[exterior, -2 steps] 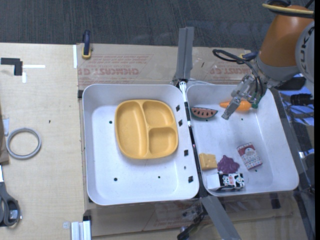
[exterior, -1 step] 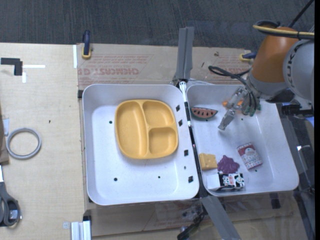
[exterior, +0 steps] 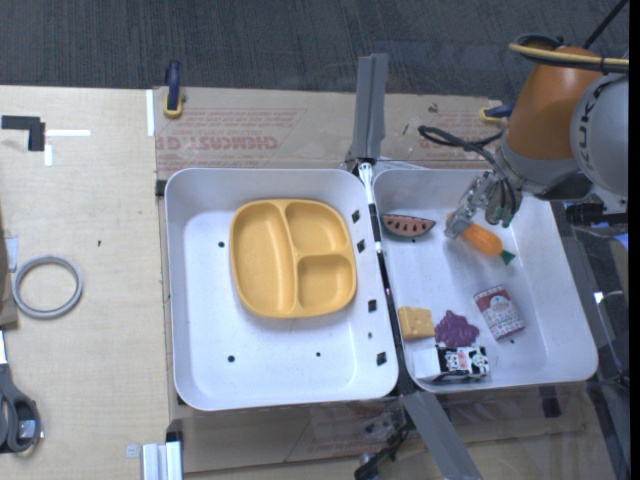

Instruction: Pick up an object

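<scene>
The gripper [exterior: 478, 211] hangs over the far part of the right bin [exterior: 560, 258], its fingers pointing down at the left end of a toy carrot [exterior: 486, 240]. From this slant I cannot tell how far apart the fingers stand, nor whether anything sits between them — the carrot looks to lie on the bin floor, touching or just under the fingertips.

The carrot is the likely target. It looks like a small moulded plastic toy: light, stiff, smooth and rounded, so probably prone to rolling or squirting out of a pinch. The best hold is across its thick orange body, jaws square to its long axis, not on the tapering green tip at its right end.

Other candidates lie in the same bin: a watermelon slice [exterior: 409, 226] to the left of the carrot, flat and thin, hard to get under; a red packet [exterior: 498, 313] nearer, probably soft and crinkly; a yellow block [exterior: 416, 322], a purple bunch of grapes [exterior: 456, 327] and a black-and-white toy [exterior: 463, 362] crowded at the near left corner. The left bin [exterior: 200, 348] holds a yellow divided plate [exterior: 293, 258].
</scene>
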Available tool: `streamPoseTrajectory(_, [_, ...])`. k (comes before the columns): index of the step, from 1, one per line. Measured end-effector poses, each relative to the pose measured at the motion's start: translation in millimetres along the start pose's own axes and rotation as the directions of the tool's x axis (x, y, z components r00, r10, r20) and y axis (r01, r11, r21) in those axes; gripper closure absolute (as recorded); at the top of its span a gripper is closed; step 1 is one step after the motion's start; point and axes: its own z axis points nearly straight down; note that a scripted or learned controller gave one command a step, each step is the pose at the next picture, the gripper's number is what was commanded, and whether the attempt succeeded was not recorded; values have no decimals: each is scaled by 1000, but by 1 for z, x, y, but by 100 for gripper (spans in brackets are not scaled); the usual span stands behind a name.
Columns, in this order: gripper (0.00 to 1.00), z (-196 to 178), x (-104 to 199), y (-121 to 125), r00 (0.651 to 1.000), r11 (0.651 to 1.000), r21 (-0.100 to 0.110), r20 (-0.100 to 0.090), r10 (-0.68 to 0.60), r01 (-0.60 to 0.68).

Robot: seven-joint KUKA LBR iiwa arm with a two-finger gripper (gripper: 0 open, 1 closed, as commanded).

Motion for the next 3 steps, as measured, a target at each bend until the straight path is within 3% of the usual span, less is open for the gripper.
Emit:
streamPoseTrajectory(1, [100,9,5,-10,998,998,-1,-3,55,-55])
streamPoseTrajectory(2, [100,-1,14,7,988,988,-1,-3,158,-158])
streamPoseTrajectory(3, [100,0,25,16,766,766,4,-4,643,-643])
